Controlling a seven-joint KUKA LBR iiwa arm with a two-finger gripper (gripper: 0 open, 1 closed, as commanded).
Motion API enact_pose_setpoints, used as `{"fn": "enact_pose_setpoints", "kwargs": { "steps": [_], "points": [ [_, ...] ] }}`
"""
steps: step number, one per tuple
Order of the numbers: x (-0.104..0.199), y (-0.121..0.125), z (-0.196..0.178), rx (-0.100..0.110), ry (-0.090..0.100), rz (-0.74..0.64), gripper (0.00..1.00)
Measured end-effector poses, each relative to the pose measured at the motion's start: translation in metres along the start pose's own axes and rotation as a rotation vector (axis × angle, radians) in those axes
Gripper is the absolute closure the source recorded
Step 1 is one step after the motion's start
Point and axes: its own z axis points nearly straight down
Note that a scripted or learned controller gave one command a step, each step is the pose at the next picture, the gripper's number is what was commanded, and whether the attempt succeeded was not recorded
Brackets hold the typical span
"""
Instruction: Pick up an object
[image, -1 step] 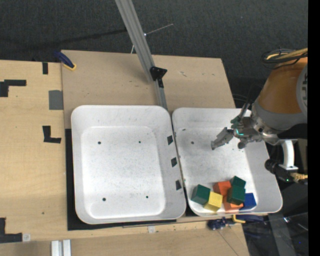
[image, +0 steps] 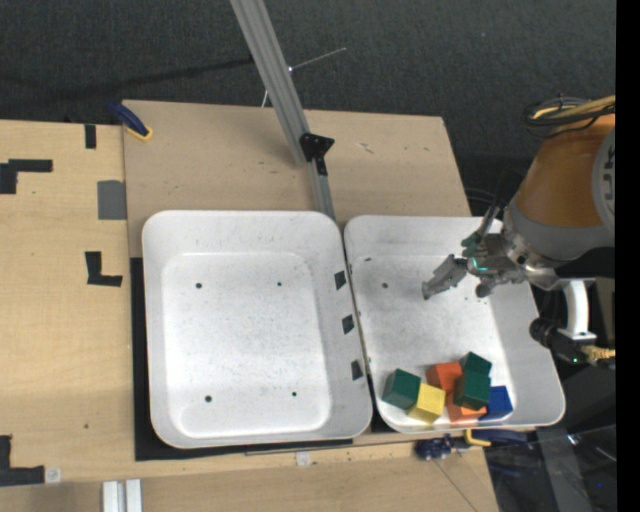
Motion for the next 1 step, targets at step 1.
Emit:
{"fn": "enact_pose_setpoints", "kwargs": {
  "steps": [1],
  "points": [
    [-0.0101,-0.0008,0.0542,0.005,-0.001,0.002,0.0]
  ]
}}
